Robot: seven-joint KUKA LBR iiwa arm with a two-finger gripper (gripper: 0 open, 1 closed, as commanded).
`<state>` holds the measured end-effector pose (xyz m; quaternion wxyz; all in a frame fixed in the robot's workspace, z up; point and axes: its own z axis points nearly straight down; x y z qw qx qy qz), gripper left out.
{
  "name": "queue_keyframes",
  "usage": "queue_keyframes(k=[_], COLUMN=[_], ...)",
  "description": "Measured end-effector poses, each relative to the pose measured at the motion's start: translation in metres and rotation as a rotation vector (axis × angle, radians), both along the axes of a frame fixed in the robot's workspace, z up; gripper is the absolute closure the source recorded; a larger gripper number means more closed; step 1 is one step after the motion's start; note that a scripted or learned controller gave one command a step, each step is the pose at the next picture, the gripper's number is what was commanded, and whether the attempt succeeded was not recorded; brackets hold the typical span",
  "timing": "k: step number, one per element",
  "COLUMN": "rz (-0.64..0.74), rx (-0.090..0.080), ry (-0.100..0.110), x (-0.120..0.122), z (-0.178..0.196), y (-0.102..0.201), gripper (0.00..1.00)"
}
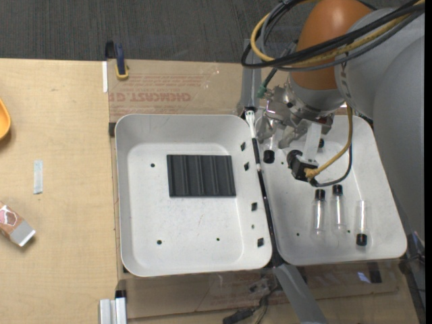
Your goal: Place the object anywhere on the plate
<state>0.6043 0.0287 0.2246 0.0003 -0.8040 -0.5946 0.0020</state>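
The grey arm, with its orange band and looped cables, comes in from 3 o'clock and hangs over the 11 o'clock corner of the right bin. The gripper sits there, low over the bin floor. Clutter and glare hide its tip, so I cannot tell whether it is open or closed, and nothing can be seen held in it.

The left bin touches the right bin along their shared wall. A dark grey, ribbed rectangular plate lies flat in it, slightly toward 12 o'clock from the bin's centre.

The objects are three slim, clear tubes with black caps. They lie on the right bin's floor at about 5 o'clock from the gripper, well apart from the plate. Two lie side by side with their caps toward 12 o'clock. The third lies just beside them at 3 o'clock, with its cap toward 6 o'clock.

On the bench at 9 o'clock lie a brown and white packet and a small grey strip.
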Motion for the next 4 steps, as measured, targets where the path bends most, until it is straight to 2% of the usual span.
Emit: queue_keyframes(k=[1,2,3,4], rz=[-0.064,-0.032,0.066,-0.216], rx=[-0.001,-0.002,-0.002,-0.002], ry=[0.002,0.0,0.001,-0.001], x=[-0.015,-0.006,0.037,0.055], z=[-0.053,0.029,-0.08,-0.014], y=[0.083,0.161,0.196,0.199], gripper=[1.0,1.0,1.0,1.0])
